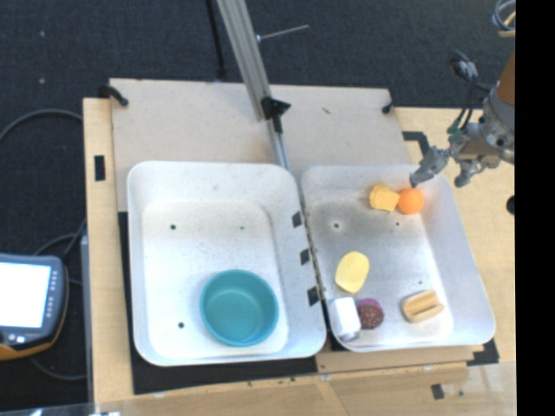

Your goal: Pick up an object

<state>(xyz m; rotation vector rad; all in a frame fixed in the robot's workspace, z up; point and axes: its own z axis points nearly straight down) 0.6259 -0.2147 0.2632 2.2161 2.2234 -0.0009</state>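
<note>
On the table point(191, 120): 2 white bins, arm at the right edge.
Left bin point(217, 189) holds 1 teal bowl point(240, 308). Right bin point(451, 250) holds 6 items: yellow piece point(352, 271), white cylinder point(346, 316), tan block point(422, 306), yellow lump point(383, 198) touching the orange ball point(411, 201), maroon ball point(371, 314). Pincer point(447, 167) hangs over the bin's far right rim, released, fingers spread, gripping nothing.

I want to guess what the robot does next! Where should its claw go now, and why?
Probably a short move down and inward onto the small round orange ball. The gripper hangs open over the upper right rim of the right white bin, holding nothing, and that ball lies closest, touching a yellow lump.
</note>
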